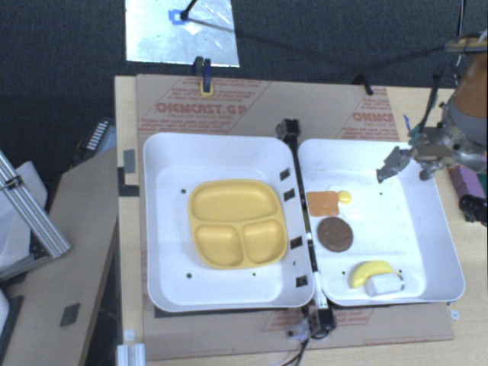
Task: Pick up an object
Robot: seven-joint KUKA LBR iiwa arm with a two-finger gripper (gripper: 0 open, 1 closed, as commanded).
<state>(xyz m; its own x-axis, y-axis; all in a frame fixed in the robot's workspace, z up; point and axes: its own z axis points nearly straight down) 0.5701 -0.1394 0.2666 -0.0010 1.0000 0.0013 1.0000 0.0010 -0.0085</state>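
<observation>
In the right bin [431,227] lie an orange square piece [322,203] with a small yellow blob [345,197] beside it, a brown round disc [335,234], and a yellow banana [370,271] with a white block [383,284] against it. My gripper [409,164] hangs over the bin's far right part, up and to the right of these objects. Its two fingers stand spread apart with nothing between them.
The left bin [164,166] holds a yellow tray [232,223] with three compartments. A black divider [297,204] with clips runs between the bins. A purple object [465,180] lies at the bench's right edge, beside the arm.
</observation>
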